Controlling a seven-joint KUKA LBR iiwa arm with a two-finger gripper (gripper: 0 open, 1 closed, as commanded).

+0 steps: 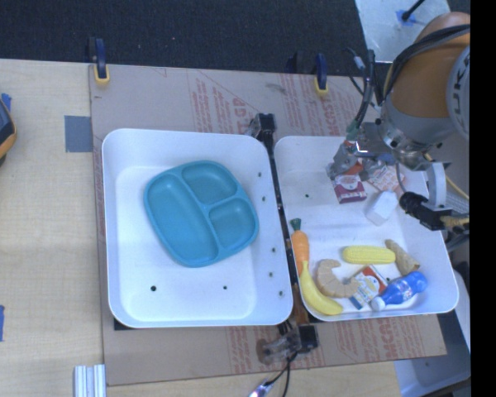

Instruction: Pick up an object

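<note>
Camera view. Left bin (116, 222): a blue divided plate (201, 212) lies near its centre. Right bin (314, 160): the gripper (357, 165) hangs over the far edge, above a small red packet (349, 190); whether its fingers are spread or pressed together cannot be told. Along the near edge lie a carrot (299, 247), banana (316, 296), corn cob (368, 255) and blue bottle (401, 290).

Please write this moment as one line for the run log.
arm: over right bin far end | gripper: above red packet | tray: left bin
</note>
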